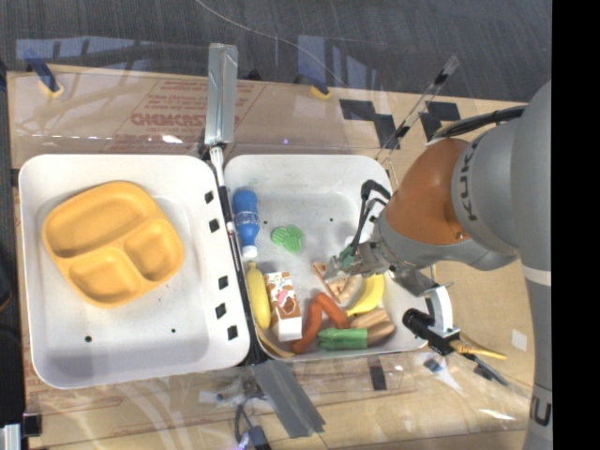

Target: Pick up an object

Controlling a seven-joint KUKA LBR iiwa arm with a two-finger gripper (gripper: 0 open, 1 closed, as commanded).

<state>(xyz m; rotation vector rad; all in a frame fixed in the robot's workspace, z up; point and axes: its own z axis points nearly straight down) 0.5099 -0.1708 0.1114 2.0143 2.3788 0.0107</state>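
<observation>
While the left bin [37,345] carries a single yellow divided tray [112,242], tilted a little and lying toward its upper left, the right bin [309,172] carries all the small items, crowded into its lower half. A blue bottle [246,218] with a white cap lies along the bin's left wall, and a yellow banana-shaped piece [257,295] lies just below it against the same wall. Beside that stands a small white carton [284,304] with a red picture on it. A green leaf-like piece [289,239] lies apart from the rest, near the bin's middle. Toward the bottom edge sit a red-orange sausage [315,322], a green block [342,338] and a brown bun-shaped piece [373,322], packed together and touching. A second yellow banana [371,293] and a pizza-like slice [334,275] lie just above them. The gripper [354,261] hangs low over this pile, right at the slice and banana; whether its jaws are spread or pressed together cannot be told, as the wrist hides them.
</observation>
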